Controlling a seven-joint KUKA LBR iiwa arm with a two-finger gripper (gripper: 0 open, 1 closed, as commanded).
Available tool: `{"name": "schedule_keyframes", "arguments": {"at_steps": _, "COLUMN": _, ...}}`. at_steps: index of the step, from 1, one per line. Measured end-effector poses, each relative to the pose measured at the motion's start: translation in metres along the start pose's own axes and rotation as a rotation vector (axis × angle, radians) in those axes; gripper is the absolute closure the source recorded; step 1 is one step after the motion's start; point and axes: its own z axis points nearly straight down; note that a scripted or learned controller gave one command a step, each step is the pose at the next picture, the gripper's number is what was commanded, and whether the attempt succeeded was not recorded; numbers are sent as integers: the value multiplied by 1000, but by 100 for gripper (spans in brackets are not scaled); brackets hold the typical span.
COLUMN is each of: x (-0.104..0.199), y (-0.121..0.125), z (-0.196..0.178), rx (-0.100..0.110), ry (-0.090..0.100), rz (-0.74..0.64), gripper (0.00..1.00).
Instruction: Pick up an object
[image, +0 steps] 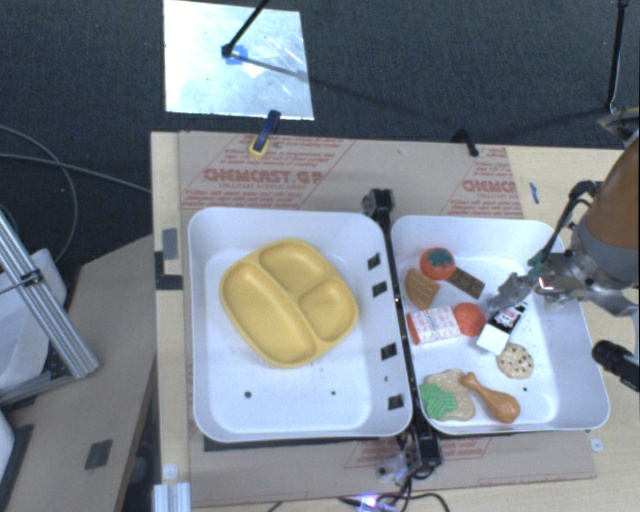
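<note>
Over the right bin (575, 405) hangs my gripper (508, 292), low above the toy food; whether my fingers stand wide or narrow I cannot tell; a black-and-white item (507, 318) lies just below them; a red ball (469, 319) and a white-and-red box (433, 326) sit just left; a cookie (515, 360) lies further below; a yellow tray (289, 301) with 3 compartments rests well to the left.
</note>
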Motion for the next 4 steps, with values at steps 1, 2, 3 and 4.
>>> {"name": "schedule_keyframes", "arguments": {"at_steps": 1, "x": -9, "y": 62, "z": 76, "rx": -3, "ry": -2, "rz": -4, "gripper": 0}}
{"name": "schedule_keyframes", "arguments": {"at_steps": 2, "x": -17, "y": 57, "z": 71, "rx": -1, "ry": -1, "rz": 2, "gripper": 0}}
{"name": "schedule_keyframes", "arguments": {"at_steps": 3, "x": 0, "y": 71, "z": 41, "rx": -3, "ry": 0, "rz": -3, "gripper": 0}}
{"name": "schedule_keyframes", "arguments": {"at_steps": 4, "x": -9, "y": 90, "z": 98, "rx": 2, "ry": -1, "rz": -3, "gripper": 0}}
